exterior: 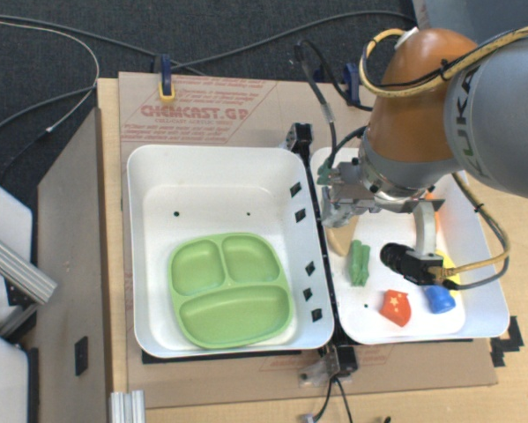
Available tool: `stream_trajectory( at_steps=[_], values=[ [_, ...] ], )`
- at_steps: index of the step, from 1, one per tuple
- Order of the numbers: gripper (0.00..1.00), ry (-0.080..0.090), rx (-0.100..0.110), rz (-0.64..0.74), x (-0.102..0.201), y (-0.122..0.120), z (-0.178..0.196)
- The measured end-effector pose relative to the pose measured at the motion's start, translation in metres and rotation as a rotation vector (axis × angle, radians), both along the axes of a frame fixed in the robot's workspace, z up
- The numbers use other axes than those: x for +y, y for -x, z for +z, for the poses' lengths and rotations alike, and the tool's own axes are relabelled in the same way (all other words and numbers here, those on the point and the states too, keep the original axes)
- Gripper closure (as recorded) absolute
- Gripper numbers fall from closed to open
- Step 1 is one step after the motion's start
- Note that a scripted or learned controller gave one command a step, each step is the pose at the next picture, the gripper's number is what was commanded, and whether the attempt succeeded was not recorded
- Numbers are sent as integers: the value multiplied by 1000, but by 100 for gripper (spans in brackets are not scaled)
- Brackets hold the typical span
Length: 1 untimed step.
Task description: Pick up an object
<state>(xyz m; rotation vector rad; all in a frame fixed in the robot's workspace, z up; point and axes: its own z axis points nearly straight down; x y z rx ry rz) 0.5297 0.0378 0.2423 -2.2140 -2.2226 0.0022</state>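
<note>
We see the gripper [341,208] over the right shallow white bin [486,317], by its left wall; we cannot tell whether it is wide or narrow. A green oblong plastic piece [359,263] lies just beside it. A small red-orange block [396,307] and a small blue piece [440,300] sit near the bin's front edge. A green divided plastic plate [233,289] lies in the left white bin [149,192].

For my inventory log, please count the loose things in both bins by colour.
Green: 2, the divided plate and a small long piece
Red-orange: 1, a small block
Blue: 1, a small chunk
Total: 4
</note>
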Motion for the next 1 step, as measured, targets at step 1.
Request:
stream_trajectory(
  at_steps=[1],
  values=[
    [100,0,0,2,50,18,-3]
  ],
)
